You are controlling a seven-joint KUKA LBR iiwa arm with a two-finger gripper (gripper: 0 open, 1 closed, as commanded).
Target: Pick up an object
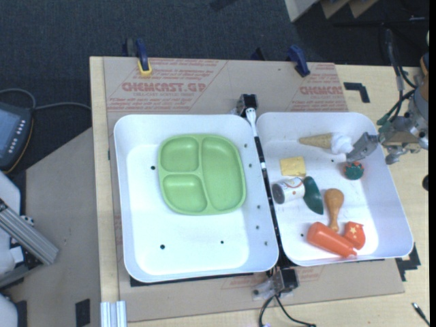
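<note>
The right bin (395,210) holds several toy foods: an ice cream cone (320,141), a yellow block (293,166), a small white can (287,191), a dark green piece (313,195), a drumstick (333,204), an orange carrot (329,240) and a red piece (355,234). A small red and green ball (353,170) lies near the bin's right wall. My gripper (377,153) hangs over the bin's upper right, open, its fingers spread. The left finger tip is just above the ball. Nothing sits between the fingers.
In the left bin (136,237) lies a green divided plate (202,174). A black clip (247,104) joins the bins at the back. Blue clamps (298,60) hold the board's far edge. The arm enters over the right rim.
</note>
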